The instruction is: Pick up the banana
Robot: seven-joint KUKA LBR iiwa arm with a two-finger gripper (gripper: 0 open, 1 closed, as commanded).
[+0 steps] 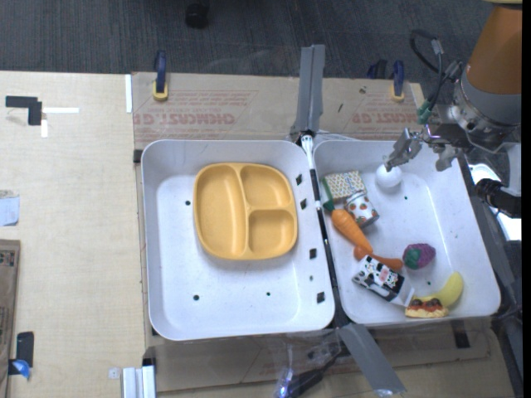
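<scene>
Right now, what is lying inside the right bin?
The right bin holds a banana, carrot, pizza slice, purple toy, small can and white ball. Anything beneath them is hidden.

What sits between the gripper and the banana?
In the camera view, a purple item lies between the gripper and the banana; otherwise bare bin floor.

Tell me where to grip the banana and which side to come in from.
Grip the banana across its middle, coming straight down from above. It lies flat in the near right corner of the right bin, its lower end touching the pizza slice and the wall close on its right, so its upper half looks freest. The gripper is at the bin's far side.
</scene>
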